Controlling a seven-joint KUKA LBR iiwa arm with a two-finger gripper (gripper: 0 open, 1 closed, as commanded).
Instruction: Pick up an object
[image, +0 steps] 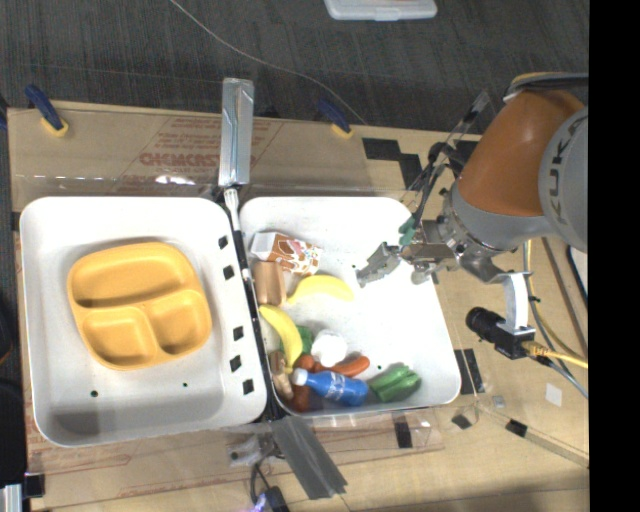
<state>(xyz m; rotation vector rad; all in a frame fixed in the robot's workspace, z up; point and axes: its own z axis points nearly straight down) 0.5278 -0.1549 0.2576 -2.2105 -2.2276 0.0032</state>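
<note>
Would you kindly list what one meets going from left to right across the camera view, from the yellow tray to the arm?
Yellow tray → divider between the bins → blue bottle → green toy → claw → orange band of the arm.

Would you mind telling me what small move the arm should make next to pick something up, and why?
Probably shift the gripper a little toward the left and down over the yellow banana. The gripper hangs above a bare part of the right bin, while the objects are piled along that bin's left side, and the banana is the nearest one, lying on top and apart from the green pepper.
</note>
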